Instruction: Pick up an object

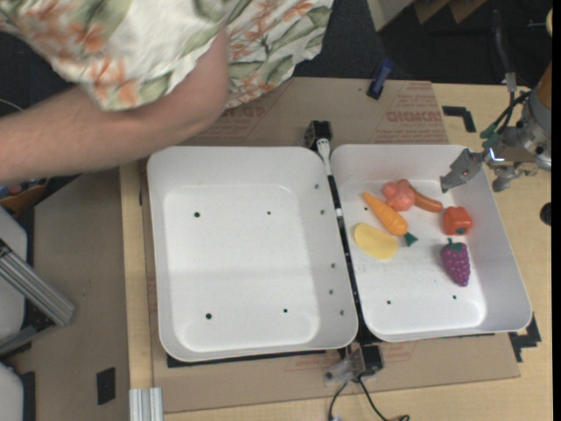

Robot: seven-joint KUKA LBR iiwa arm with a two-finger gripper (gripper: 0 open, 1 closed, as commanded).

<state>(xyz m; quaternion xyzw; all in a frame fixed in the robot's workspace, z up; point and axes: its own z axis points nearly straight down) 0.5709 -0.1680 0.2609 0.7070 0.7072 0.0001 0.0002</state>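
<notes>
- Five toy foods lie in the right bin (500, 270); red pepper (456, 221) nearest the gripper (480, 170).
- Gripper above bin's far right edge; jaw state: cannot tell.
- Approach step; next: descend over pepper.

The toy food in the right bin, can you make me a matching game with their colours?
Match each toy to its colour.

Toys:
1. carrot
2. grapes
3. pepper
4. lemon

Colours:
A. purple
B. yellow
C. orange with a green tip
D. red-orange with a green stem

Pairs: 1-C, 2-A, 3-D, 4-B
</notes>
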